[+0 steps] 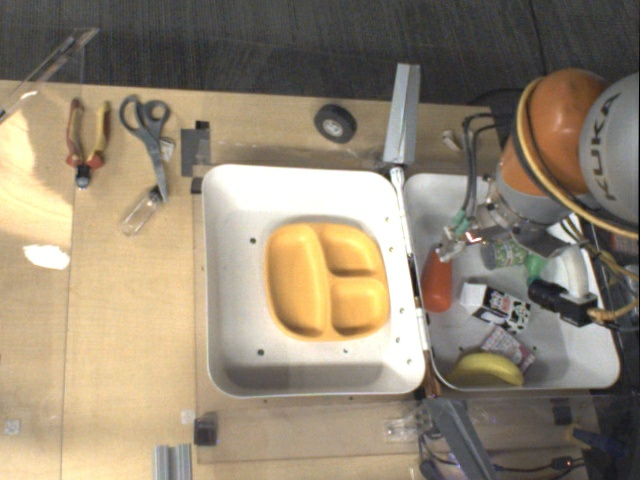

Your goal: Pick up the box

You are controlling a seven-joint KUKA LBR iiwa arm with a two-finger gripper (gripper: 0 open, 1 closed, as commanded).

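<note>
The arm (560, 138) is hovering over the right bin (600, 373), reaching toward its clutter; whether the gripper (470, 230) has closed, I cannot tell. The small box (503, 311) is lying near the banana (487, 370), awaiting a descent and grasp.

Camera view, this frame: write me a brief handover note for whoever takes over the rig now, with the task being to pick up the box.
Tool: hidden under the arm's wrist over the right bin; open or shut cannot be told.
Box: a small black and white box lies flat in the right bin, near its middle, apart from the arm.
Nearby in that bin: a red item at the left wall, a banana at the front, a green item under the wrist.
Left bin: holds a yellow sectioned tray.
Done: nothing visible; the box is not lifted.
Left: descend on the box, grasp, lift.
</note>
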